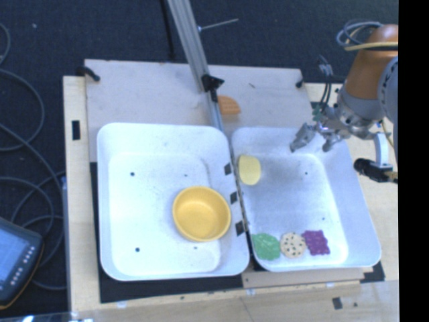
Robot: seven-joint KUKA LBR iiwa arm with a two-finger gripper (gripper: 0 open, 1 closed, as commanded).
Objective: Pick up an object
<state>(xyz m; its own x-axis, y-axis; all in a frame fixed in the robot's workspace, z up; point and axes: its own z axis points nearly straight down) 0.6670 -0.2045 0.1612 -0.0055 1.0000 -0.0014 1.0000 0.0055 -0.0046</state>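
My gripper (314,141) hangs over the far right part of the right bin (348,200), fingers spread open with nothing between them. A pale yellow round object (249,170) lies at the left wall of that bin, well to the gripper's left. Along the bin's near edge sit a green object (266,245), a chocolate-chip cookie (292,244) and a purple object (316,242) in a row. A yellow bowl (201,213) rests in the left bin (134,180), close to the divider.
A slanted metal pole (194,52) runs from the top down to the gap between the bins. An orange object (228,106) lies on the bench behind the bins. Cables and a tablet (17,260) lie on the floor at left.
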